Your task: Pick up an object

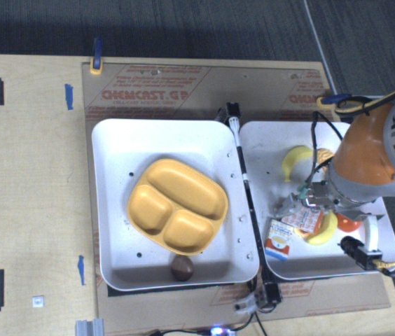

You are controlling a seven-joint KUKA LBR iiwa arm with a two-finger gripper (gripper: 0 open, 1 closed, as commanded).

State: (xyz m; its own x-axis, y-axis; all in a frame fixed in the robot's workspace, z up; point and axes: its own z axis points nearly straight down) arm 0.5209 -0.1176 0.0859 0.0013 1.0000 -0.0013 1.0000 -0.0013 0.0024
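In the left bin (106, 187) you have a yellow three-part tray (176, 205) in the middle and a small brown lump (182, 267) at the near edge; in the right bin (267, 138), a yellow ball (297, 161) lies toward the far edge, a small carton (279, 238) near the front. The gripper (308, 198) hangs low over that clutter, so you seem mid-reach: next comes closing and lifting. The arm (369, 156) hides the claw, so I cannot tell its opening or hold

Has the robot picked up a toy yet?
Not that I can see. The arm is down over the right bin, with its end effector low among the small things there, beside a small carton. Nothing looks lifted. The yellow tray sits in the left bin. Grabbing and lifting remain.
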